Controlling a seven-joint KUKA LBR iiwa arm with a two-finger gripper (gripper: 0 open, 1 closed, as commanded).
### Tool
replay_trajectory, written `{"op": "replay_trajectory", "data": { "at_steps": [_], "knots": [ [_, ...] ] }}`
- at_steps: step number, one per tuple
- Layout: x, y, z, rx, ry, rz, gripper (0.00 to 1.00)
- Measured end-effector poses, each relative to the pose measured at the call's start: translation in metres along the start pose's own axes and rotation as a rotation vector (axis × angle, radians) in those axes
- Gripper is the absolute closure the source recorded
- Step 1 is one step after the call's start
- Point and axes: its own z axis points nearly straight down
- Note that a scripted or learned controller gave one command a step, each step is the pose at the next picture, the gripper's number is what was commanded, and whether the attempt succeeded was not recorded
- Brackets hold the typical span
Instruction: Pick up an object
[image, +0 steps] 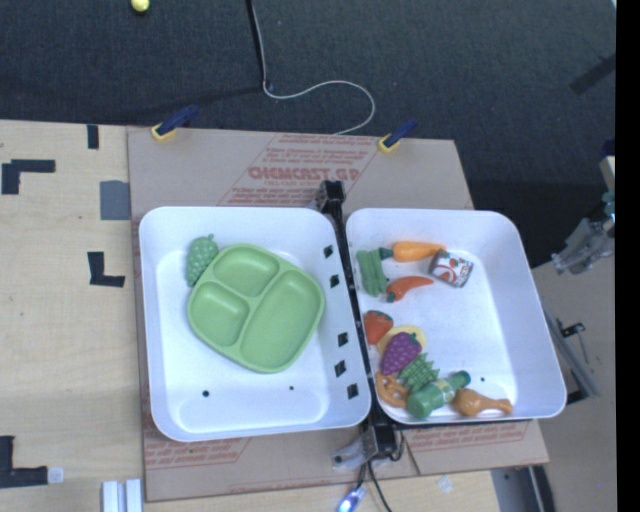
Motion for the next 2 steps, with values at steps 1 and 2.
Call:
{"op": "replay_trajectory", "data": {
  "at_steps": [1,2],
  "knots": [
    [-0.038,0.000,0.026,0.000,0.000,0.001,1.00],
    [-0.002,0.000,-0.138,-0.022,-0.006,-0.006,1.00]
  ]
}}
